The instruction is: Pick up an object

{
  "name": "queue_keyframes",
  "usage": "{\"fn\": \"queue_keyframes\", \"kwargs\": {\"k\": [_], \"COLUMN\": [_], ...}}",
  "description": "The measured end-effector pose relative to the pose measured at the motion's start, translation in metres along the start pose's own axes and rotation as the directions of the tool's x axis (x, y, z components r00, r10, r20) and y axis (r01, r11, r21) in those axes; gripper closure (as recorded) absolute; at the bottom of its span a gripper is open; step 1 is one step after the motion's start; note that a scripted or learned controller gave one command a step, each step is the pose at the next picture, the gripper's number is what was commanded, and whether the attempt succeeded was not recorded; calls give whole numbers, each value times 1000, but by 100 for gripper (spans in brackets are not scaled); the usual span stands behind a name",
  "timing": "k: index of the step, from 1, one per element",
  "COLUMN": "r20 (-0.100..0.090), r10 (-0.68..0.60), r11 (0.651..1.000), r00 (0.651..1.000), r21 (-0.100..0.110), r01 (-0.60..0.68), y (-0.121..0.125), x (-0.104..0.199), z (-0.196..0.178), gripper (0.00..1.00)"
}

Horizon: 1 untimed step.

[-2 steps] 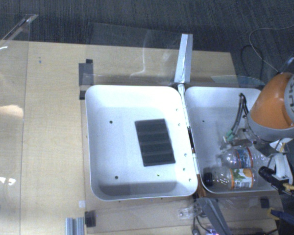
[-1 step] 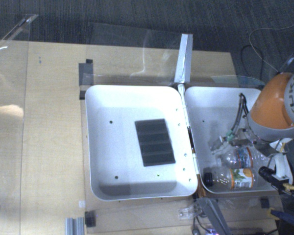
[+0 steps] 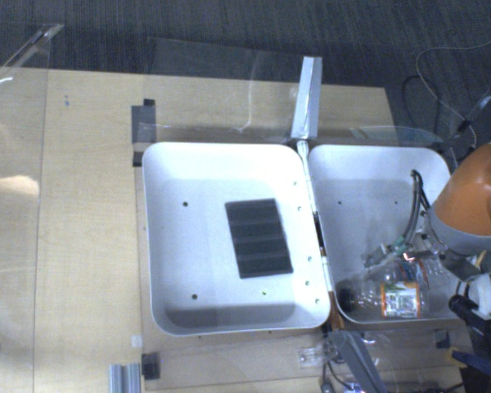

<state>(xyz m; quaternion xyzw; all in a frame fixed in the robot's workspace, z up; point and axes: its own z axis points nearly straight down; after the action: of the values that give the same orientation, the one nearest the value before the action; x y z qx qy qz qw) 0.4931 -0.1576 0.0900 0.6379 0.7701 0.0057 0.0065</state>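
No writing can be read on the orange-and-green label of the clear bottle (image 3: 385, 300), which lies on its side in the right bin (image 3: 352, 178), near its front edge. A black ribbed block (image 3: 259, 237) lies in the left bin (image 3: 172, 219). The arm reaches in from the right, its tool (image 3: 405, 256) low just above the bottle; whether it is open or closed I cannot tell

Ridged pad (image 3: 259, 237) in left bin (image 3: 159, 219); clutter (image 3: 393, 289), possibly bottle, right bin (image 3: 352, 187).
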Motion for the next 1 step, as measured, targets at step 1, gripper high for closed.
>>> {"fn": "queue_keyframes", "kwargs": {"k": [1], "r20": [0], "r10": [1], "r11": [1000], "r00": [1000], "r21": [9], "r01": [-1], "y": [-3], "x": [3], "z": [-29], "gripper": [0]}}
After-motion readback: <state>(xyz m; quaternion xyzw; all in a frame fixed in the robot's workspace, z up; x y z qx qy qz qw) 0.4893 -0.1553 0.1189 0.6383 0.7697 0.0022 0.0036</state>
